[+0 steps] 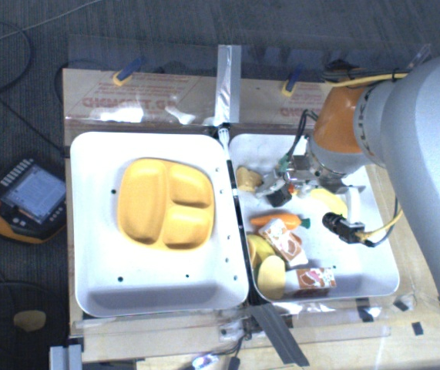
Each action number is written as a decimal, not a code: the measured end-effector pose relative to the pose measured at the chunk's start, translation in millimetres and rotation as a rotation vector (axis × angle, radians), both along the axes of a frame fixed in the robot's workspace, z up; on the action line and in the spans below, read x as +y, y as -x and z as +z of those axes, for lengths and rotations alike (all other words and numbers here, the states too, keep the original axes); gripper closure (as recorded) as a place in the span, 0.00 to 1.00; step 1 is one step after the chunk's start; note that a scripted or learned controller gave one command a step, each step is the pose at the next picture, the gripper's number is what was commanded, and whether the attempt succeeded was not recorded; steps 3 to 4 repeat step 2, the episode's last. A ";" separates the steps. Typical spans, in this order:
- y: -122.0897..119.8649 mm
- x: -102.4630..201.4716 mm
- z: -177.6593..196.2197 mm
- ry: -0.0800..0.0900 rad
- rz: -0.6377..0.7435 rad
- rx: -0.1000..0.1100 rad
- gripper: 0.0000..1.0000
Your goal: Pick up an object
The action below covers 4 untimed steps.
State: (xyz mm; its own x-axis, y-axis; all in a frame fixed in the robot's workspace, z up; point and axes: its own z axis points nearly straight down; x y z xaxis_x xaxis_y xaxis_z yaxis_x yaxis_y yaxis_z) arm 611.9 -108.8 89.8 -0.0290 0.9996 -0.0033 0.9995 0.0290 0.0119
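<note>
Bench w/ 2 white bins: left bin (89, 284) has 1 yellow tray (166, 203); right bin (374, 268) has carrot (270, 220), assorted items. Gripper (281, 187) state can't tell.

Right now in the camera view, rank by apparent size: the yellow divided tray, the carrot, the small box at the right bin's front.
1. Yellow divided tray, by far the largest.
2. Carrot and small box: they look alike, so unranked.

Looks like a robotics lab: taped cardboard bench (166, 99), teach pendant (21, 199) left of it, cables (19, 29) across grey carpet.
</note>
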 end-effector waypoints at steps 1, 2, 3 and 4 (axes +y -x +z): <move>1.7 0.0 9.3 -0.003 0.000 0.008 1.00; 25.6 52.8 92.9 -0.002 -0.013 0.015 1.00; 25.6 52.8 92.9 -0.002 -0.013 0.015 1.00; 25.6 52.8 92.9 -0.002 -0.013 0.015 1.00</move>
